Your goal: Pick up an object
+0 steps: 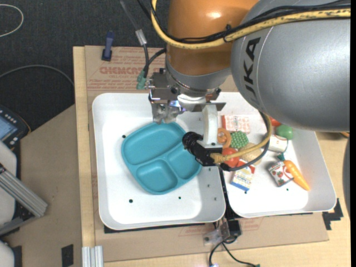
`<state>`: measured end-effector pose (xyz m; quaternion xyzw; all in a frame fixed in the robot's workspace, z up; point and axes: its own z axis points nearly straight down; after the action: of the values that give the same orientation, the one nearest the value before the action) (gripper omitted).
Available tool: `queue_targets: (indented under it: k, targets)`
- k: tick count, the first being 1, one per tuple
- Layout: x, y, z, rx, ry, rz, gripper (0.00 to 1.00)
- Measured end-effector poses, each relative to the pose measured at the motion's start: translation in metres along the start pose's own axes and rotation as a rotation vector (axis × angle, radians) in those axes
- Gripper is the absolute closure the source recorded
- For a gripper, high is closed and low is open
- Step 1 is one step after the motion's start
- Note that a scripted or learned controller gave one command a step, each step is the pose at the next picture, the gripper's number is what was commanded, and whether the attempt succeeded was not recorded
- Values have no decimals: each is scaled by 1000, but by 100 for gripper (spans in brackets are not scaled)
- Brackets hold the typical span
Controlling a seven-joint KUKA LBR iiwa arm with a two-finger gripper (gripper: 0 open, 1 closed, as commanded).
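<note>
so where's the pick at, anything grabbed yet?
Done: the gripper is low over the left bin, at the far rim of the teal divided plate. In hand: nothing visibly held; the plate lies flat in the bin. Left: grasp and lift. The small items sit in the right bin.

One camera overhead, slanting down onto both bins (105, 166).

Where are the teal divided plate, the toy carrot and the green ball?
teal divided plate (158, 159): camera view, left bin, on the ridge between its compartments.
toy carrot (297, 177): camera view, right bin, mid-length on its orange body.
green ball (285, 131): camera view, right bin, on its visible part beside the arm.
</note>
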<state>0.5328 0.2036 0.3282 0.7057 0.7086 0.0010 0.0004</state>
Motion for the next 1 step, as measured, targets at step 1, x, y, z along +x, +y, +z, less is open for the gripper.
queue_targets:
  k: [1]
  targets:
    - [22,-42,16,8,-1,0,100]
